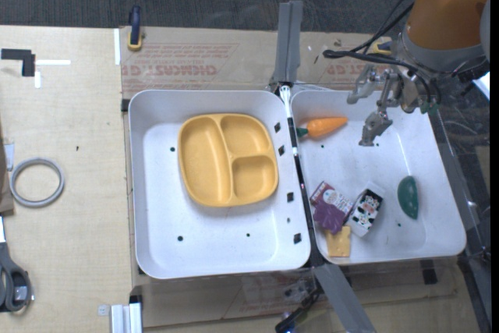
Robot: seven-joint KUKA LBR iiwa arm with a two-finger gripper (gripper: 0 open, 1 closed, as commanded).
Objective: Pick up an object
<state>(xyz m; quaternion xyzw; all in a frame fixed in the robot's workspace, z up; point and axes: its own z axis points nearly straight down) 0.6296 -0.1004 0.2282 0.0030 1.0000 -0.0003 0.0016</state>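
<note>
While the grey arm with its orange band is reaching in from the right, the gripper (pixel 380 121) is hanging over the rear of the right bin (pixel 437 242), its jaws pointing down; whether they are wide or narrow I cannot tell, and nothing is showing between them.

Taking the carrot (pixel 321 127) as landmark: it is a smooth orange toy, tapered, lying flat at the bin's rear left, long axis running left to right, green stub end toward the divider, tip pointing at the gripper just to its right. Bare white floor is lying in front of the carrot.

Further front from the carrot, a cluster is sitting: a purple packet (pixel 330 207), a black-and-white printed box (pixel 365 211) tilted beside it, a flat yellow piece (pixel 339 242) touching the front. Well right of these, a glossy green oval (pixel 408 196) is lying near the right wall.

Left of the carrot, across the divider, the left bin (pixel 156 246) is carrying a yellow plastic tray (pixel 228 159) with three compartments.

On the wooden tabletop (pixel 62 246), far left, a grey tape ring (pixel 35 182) is lying.
</note>
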